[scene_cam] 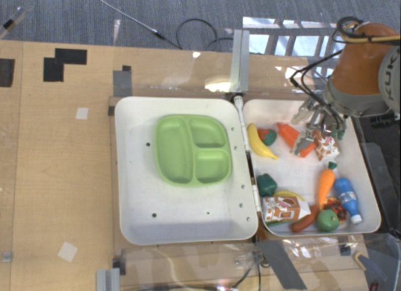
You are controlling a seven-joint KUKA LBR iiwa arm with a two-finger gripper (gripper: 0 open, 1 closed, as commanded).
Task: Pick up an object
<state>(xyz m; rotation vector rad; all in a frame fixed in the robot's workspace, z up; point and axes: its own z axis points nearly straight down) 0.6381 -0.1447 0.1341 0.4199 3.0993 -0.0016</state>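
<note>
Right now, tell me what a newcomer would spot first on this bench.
The green divided plate lies alone in the left bin. The right bin is crowded with toy food: a banana, a carrot, a blue bottle. Over its far end, the arm's hand hangs by an orange piece.

The big flat wooden bench (pixel 56 177) is light brown. Two shallow white bins sit on it side by side, touching in the middle. The left white bin (pixel 135 214) is the wider one. The right white bin (pixel 369 211) is close to the bench's right end. Black square marks (pixel 62 63) are stuck on the bench top near the back left. A small pale square patch (pixel 82 113) lies farther forward, and another pale patch (pixel 67 251) lies near the front. Grey metal brackets (pixel 122 83) sit by the bin corners.
</note>
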